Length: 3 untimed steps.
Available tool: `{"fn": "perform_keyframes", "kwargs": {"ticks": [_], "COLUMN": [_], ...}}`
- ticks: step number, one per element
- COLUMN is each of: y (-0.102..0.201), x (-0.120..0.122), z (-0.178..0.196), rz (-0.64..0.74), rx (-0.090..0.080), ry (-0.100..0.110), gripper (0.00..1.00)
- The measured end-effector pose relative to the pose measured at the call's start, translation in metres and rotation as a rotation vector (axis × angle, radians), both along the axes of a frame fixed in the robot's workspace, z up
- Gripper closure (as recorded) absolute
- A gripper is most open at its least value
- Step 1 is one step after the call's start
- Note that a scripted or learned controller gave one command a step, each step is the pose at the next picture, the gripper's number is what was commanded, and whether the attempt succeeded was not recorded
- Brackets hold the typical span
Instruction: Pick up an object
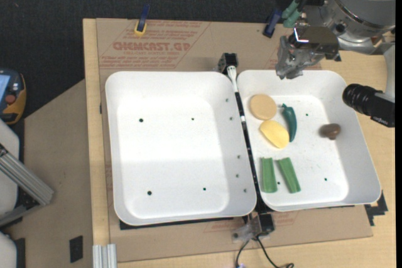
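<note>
Tool [290, 69] hangs over right bin's [367, 154] far rim, nothing visibly held, finger spacing unclear from here

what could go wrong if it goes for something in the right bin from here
1. The tan disc, the yellow piece and the dark green pepper lie packed together, so the end effector may nudge or catch a neighbour instead of one item.
2. The two green sticks lie flat and side by side, leaving little room for a finger between them.
3. The small brown lump looks rounded and may roll away when touched.
</note>
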<state>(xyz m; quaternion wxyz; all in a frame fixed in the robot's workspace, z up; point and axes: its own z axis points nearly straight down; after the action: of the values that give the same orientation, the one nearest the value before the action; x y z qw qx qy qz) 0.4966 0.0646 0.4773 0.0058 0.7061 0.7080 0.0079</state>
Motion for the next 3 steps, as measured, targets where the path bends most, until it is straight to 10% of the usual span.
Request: {"fn": "perform_keyframes", "kwargs": {"ticks": [3], "y": [0.104], "x": [-0.017], "z": [0.012], "rz": [0.002], "rx": [0.000], "ry": [0.013], "gripper": [1.00]}}
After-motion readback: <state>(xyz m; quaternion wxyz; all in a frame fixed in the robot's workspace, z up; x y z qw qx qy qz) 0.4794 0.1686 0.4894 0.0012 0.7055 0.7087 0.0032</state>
